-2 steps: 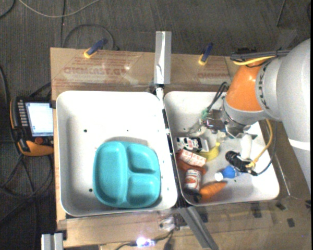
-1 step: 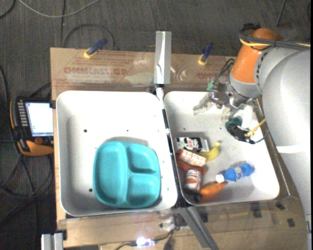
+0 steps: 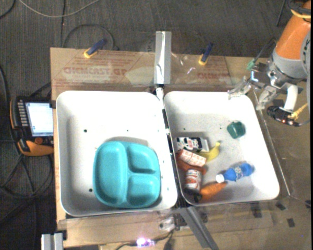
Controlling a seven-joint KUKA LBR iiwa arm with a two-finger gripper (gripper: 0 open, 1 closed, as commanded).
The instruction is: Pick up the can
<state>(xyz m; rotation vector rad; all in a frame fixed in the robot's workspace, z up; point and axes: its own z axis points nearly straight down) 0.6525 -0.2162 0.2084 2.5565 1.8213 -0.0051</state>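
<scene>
The can (image 3: pixel 193 179), small with a red and white label, lies near the front left corner of the right bin (image 3: pixel 261 139), wedged among other items. My gripper (image 3: pixel 247 99) hangs over that bin's back right corner, well behind and to the right of the can. Its two fingers stand open with nothing between them. The orange-banded wrist (image 3: pixel 295 40) rises at the upper right.
Around the can lie a brown packet (image 3: pixel 190 159), a black and white carton (image 3: pixel 192 142), a banana (image 3: pixel 214 151), a carrot (image 3: pixel 214 190) and a blue bottle (image 3: pixel 237 172). A green cup (image 3: pixel 236 129) sits further back. The left bin (image 3: pixel 73 119) holds a teal divided tray (image 3: pixel 128 174).
</scene>
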